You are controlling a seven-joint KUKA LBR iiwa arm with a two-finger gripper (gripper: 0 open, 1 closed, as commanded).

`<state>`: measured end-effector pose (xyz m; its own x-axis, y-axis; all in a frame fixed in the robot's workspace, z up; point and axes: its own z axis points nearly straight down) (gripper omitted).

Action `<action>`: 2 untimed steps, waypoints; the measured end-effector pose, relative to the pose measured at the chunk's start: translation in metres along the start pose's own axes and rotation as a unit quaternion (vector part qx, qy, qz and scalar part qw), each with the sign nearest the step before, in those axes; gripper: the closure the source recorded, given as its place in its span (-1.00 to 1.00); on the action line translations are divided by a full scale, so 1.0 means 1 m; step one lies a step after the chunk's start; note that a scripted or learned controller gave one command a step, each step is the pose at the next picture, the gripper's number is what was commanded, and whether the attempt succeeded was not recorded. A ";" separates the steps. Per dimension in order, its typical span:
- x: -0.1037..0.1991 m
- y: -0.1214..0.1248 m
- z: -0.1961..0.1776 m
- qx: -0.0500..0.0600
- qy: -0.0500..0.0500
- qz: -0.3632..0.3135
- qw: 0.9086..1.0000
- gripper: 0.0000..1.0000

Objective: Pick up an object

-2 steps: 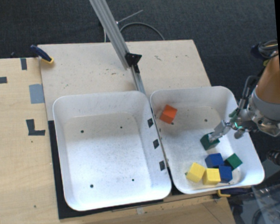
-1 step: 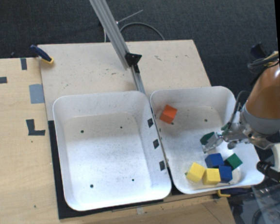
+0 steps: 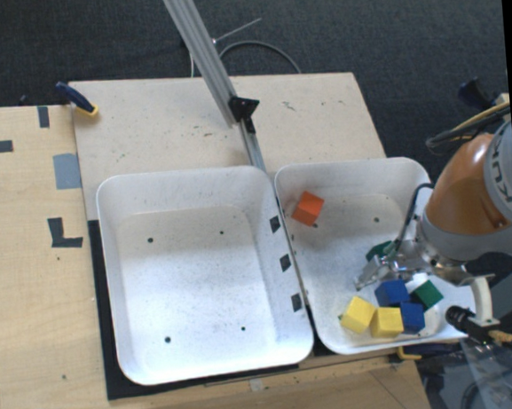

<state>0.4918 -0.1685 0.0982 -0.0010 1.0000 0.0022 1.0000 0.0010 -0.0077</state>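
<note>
The arm (image 3: 474, 202) reaches in from the right, its orange band sitting over the right-hand bin's (image 3: 343, 175) right edge. Its hand (image 3: 382, 268) is down inside that bin, in the lower right part, metal fingertips pointing left and down toward the bin floor. Whether the hand is spread or pressed together cannot be told from this view, and no block shows between its tips.

Just below and to the right of the hand lies a huddle of small blocks in the bin's near right corner. A blue block (image 3: 391, 292) sits right under the hand, touching or nearly touching it. A second blue block (image 3: 413, 316) lies beside the first, nearer the bin's front wall. A green block (image 3: 429, 294) lies just right of the blue ones, with a bit of white showing above it. Two yellow blocks rest at the front: one (image 3: 357, 314) tilted, left of the cluster, and the other (image 3: 389, 322) beside it, against the second blue block.

An orange block (image 3: 308, 209) lies well apart from the hand, up in the far left part of the same bin, near the wall shared with the left-hand bin (image 3: 183, 183). Both bins stand on the bench (image 3: 142, 129)
</note>
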 end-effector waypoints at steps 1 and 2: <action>0.001 -0.001 0.007 -0.002 -0.001 0.000 1.000 -1.00; 0.001 -0.001 -0.003 -0.002 0.000 0.000 1.000 1.00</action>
<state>0.4910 -0.1672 0.1011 -0.0009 1.0000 0.0020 1.0000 0.0009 -0.0043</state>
